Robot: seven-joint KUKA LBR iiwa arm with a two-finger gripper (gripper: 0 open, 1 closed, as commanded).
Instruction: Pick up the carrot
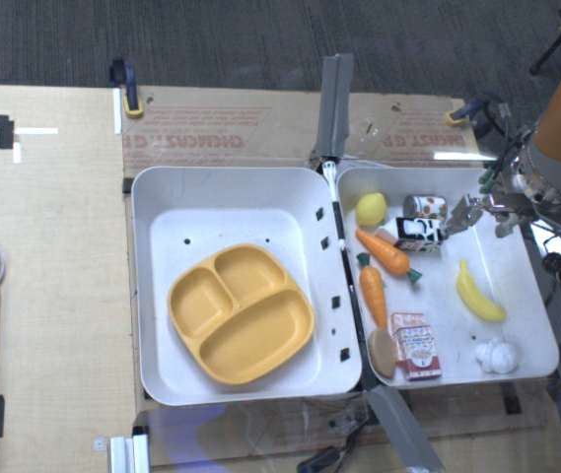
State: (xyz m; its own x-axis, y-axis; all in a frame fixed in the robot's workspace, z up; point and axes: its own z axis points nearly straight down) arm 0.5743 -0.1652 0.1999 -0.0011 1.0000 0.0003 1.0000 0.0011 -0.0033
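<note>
— While the arm (556,136) reached in from the right, where was its tool?

— The tool (469,213) hung over the upper right part of the right bin (541,308), just beside a small black-and-white carton (419,230). I could not tell how far it was spread, and nothing showed between its tips.

— And the carrot?

— Two carrots lay in that bin, near its left wall. One carrot (384,252) lay slantwise below a yellow lemon (371,208), its green end pointing toward the bin's middle. The second carrot (373,294) lay just under it, nearly upright in the view, green end up (the two were close, possibly touching). Both sat apart from the tool.

— What else was there?

— A banana (479,294) lay toward the right side, a white lumpy object (498,357) sat in the lower right corner, and a red-and-white box (416,345) lay near the front edge beside a brown oval thing (382,351). The left bin (152,264) held a yellow divided plate (241,313). Both bins rested on the desk (43,264).
</note>
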